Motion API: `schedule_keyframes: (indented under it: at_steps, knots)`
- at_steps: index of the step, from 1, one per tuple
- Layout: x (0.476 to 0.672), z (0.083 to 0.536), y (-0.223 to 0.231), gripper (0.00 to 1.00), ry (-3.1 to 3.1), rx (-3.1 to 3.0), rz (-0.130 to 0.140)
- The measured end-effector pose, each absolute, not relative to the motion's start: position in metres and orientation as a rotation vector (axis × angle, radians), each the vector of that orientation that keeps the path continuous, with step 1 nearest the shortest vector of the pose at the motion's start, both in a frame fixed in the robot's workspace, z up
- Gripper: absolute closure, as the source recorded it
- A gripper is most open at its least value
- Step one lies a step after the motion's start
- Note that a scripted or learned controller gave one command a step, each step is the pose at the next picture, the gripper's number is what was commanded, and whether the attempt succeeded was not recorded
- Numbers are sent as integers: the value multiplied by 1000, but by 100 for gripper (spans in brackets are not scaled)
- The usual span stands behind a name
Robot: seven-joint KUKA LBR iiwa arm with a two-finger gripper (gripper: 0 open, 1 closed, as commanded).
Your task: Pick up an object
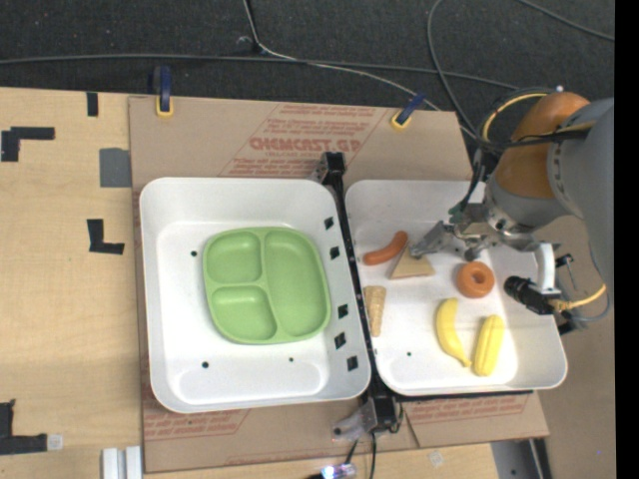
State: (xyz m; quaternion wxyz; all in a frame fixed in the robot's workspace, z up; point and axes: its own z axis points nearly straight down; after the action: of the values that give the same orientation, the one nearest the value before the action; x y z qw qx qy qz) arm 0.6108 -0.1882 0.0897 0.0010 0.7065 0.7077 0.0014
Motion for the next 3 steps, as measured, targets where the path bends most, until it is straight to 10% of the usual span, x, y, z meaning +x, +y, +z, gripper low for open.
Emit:
schedule_keyframes:
  at_steps: [1, 3]
  knots:
    - [614, 103, -186, 100, 2222, 2213, 17]
    - [604, 215, -190, 100, 2219, 2219, 2]
